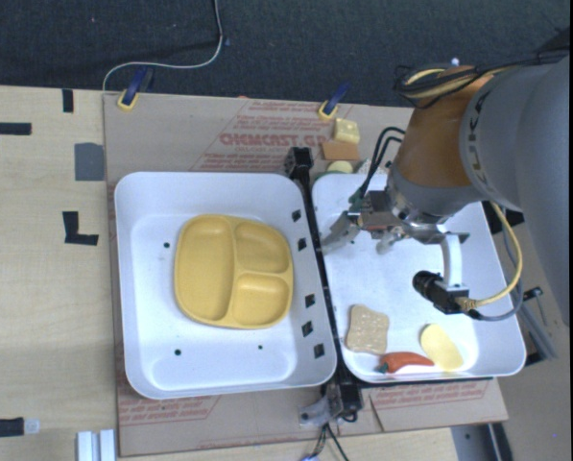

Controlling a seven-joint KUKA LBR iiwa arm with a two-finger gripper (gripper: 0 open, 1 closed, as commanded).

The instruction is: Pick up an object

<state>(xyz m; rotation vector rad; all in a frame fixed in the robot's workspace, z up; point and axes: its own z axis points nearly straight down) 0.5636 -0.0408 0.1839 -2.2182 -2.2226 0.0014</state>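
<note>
Currently tool (363, 233) hangs prongs-apart, gripping nothing, by right bin's (497, 358) left wall; toast (368, 329) lies below, apart.

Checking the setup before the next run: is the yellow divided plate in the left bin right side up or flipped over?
Right side up: the yellow divided plate shows its three hollow compartments facing up.

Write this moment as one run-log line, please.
arm: over right bin | gripper: open, holding nothing | bread, chili, yellow piece: right bin front | tray: left bin
</note>
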